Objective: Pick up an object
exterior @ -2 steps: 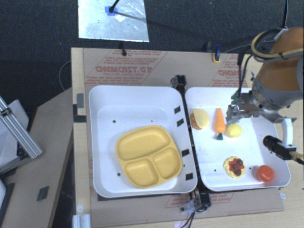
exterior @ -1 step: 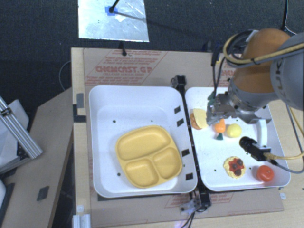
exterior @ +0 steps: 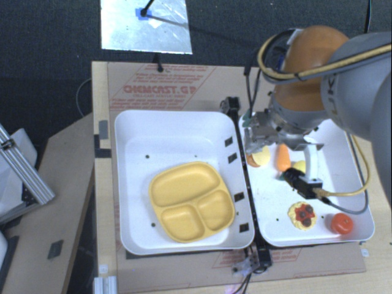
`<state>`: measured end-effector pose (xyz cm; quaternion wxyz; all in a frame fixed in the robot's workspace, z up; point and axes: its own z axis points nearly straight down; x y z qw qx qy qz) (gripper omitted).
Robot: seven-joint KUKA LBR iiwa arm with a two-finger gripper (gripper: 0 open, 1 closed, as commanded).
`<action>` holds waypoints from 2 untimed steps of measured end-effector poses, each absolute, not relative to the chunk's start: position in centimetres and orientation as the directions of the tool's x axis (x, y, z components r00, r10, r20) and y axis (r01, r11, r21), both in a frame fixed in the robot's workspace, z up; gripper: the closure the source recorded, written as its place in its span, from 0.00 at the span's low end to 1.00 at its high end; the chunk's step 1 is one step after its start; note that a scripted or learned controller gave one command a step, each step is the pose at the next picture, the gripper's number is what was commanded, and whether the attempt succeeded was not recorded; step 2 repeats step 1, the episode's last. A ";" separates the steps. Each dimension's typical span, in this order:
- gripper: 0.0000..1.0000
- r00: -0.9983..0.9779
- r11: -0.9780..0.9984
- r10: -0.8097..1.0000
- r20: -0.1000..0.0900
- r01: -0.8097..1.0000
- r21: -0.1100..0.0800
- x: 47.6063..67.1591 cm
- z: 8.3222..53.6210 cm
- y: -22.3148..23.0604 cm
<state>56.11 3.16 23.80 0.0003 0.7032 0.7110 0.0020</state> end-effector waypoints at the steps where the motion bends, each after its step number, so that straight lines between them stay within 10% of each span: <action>1: 1.00 -0.012 0.012 1.000 0.003 1.000 0.003 56.6 24.1 9.2; 2: 1.00 -0.012 0.012 1.000 0.003 1.000 0.003 56.6 24.1 9.2</action>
